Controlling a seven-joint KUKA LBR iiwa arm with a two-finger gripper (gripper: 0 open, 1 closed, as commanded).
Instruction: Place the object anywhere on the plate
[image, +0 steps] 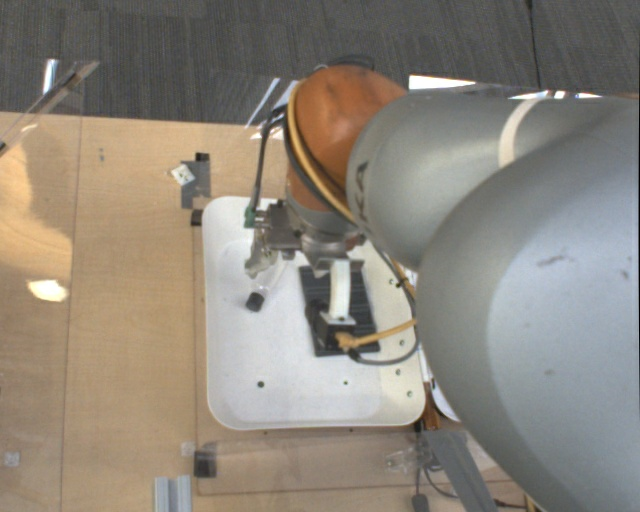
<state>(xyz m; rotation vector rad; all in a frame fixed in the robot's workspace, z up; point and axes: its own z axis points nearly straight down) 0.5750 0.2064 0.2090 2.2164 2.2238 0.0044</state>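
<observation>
Small dark object (255, 300) down on the floor of the white bin (300, 405), over toward the bin's left side, right under the gripper (259, 267) as seen from above. Not clearly in the grasp. Might be touching the tip, might be just beside it, hard to call from this slant. Can't tell how far open the gripper is or whether it's got hold of anything, so not guessing.

Going by that: pick stage, nothing carried, plate part of the job not yet begun.

Tips for getting this bit right:

- Line up dead centre over the object before committing. Tiny thing on a smooth floor, so easy to nudge sideways and send skittering.
- Come straight down, no sideways drift near the bottom.
- Close gently and evenly. Off-centre pinch on something this small = pops right out.
- Lift slowly and confirm the catch before swinging away. No point hauling an empty grasp across the bench.
- Carry low over to the plate, then let go well inside the rim rather than at the edge. No need for an exact spot per the task wording, just avoid a drop from height and a bounce off.
</observation>
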